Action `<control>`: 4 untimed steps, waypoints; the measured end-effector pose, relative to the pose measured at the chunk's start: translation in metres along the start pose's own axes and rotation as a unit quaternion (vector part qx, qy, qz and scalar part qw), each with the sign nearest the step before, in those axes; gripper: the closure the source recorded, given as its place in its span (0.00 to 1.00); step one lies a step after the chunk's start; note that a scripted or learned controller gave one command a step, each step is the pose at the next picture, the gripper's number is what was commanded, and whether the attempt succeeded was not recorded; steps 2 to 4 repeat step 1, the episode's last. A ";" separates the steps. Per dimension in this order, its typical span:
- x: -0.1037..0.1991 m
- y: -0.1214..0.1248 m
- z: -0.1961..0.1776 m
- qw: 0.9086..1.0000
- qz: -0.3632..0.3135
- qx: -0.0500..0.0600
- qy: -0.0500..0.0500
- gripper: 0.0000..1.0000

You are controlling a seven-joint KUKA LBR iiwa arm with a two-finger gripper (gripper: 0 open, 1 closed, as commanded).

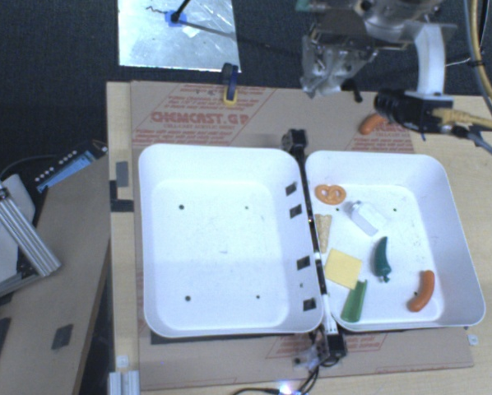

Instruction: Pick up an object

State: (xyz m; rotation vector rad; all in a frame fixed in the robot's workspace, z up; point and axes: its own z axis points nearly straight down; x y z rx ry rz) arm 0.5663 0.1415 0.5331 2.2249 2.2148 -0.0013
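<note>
Jaws (328, 79) hung high up past the far rim of the right bin (443, 179), nothing visible in them; honestly couldn't tell how far apart they were; inside that bin sat a pretzel (330, 193), yellow block (343, 267), clear bottle (364, 216), green pepper (382, 257) and sausage (421, 290), all untouched; judging by that, picking hadn't started.

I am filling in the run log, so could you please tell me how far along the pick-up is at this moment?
Nothing looks done yet. The two-finger gripper is up beyond the far edge of the right white bin, not over any item. The orange pretzel, clear small bottle, dark green pepper, yellow square block, green wedge and orange sausage all lie in that bin. Left: descend, grasp one, lift.
</note>
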 end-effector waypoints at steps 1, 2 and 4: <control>0.029 -0.083 -0.003 1.000 -0.006 0.000 0.002 1.00; 0.029 -0.083 -0.003 1.000 -0.006 0.000 0.002 1.00; 0.029 -0.083 -0.003 1.000 -0.006 0.000 0.002 1.00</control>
